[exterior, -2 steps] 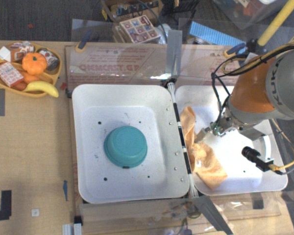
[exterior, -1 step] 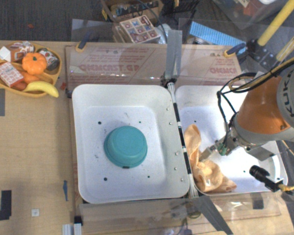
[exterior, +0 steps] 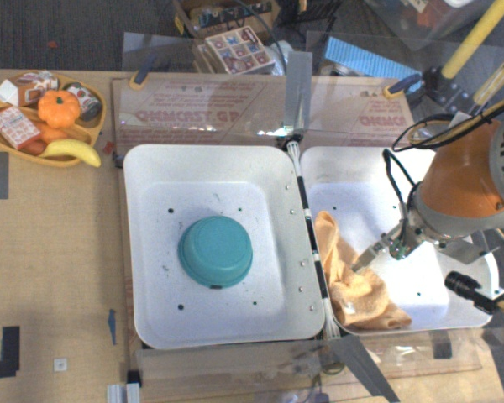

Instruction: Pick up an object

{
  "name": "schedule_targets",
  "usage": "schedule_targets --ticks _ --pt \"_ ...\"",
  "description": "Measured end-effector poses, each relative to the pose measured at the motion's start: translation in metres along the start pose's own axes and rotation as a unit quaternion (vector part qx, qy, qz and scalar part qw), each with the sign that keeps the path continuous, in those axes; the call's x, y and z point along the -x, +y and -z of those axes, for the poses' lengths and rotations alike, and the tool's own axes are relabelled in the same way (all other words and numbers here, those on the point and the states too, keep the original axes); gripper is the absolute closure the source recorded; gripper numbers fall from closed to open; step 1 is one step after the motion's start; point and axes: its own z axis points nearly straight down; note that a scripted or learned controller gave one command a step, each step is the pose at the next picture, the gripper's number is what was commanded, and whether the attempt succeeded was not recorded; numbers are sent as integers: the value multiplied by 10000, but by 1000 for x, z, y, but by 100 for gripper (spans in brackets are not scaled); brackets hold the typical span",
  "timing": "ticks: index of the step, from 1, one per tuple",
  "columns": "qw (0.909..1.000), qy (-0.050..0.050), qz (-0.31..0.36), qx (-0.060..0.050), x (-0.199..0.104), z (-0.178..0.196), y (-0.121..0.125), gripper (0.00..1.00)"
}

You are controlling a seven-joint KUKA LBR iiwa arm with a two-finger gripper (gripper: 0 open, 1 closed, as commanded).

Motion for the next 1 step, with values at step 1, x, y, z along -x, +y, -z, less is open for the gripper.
schedule_targets --ticks 1 --pt "9997 -9 250 13 51 -9 98 0"
